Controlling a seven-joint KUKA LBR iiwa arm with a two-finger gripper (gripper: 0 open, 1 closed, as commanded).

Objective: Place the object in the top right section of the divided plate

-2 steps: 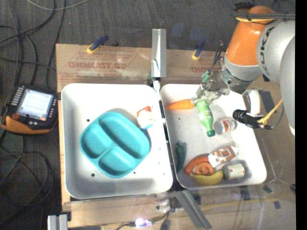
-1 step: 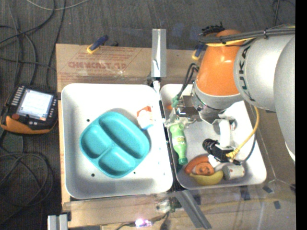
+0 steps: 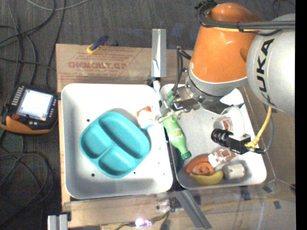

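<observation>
Bench, two white bins (image 3: 72, 143) | divided plate (image 3: 115, 143) in left bin | gripper (image 3: 168, 110) largely hidden under arm, grip unclear

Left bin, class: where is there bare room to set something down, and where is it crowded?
The left bin has bare floor all round the turquoise divided plate, widest along its left wall and front edge. The plate's three sections are bare too. The right bin is crowded: green bottle, banana and small packages along its front, the arm overhead.
</observation>
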